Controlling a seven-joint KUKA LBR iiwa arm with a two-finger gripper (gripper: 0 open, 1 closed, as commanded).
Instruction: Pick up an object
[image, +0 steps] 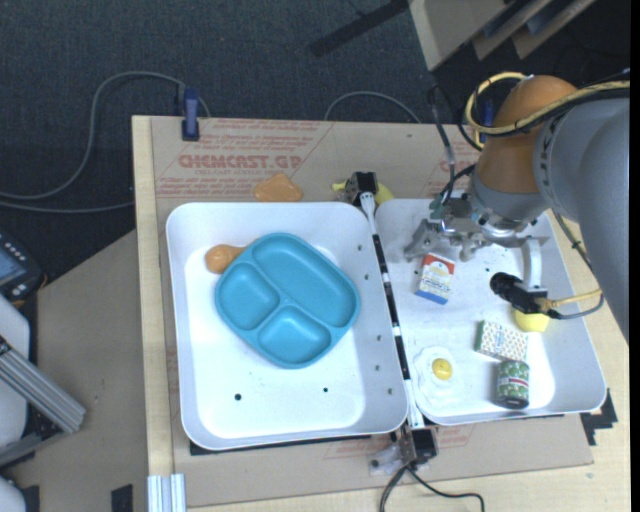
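This was a robotics lab or test cell, not a home. A grey industrial arm (590, 150) with an orange band reached over a plywood table (250, 160) printed with red lettering, which carried two shallow white bins (200, 380) clipped side by side. Loose cables (110, 100) trailed across dark carpet (70, 60), and aluminium framing (40, 385) stood at the left edge.

We are seeing even, bright overhead light glaring off the two shallow white bins (190, 330), while the grey arm (590, 150) is looking soft and blurred.
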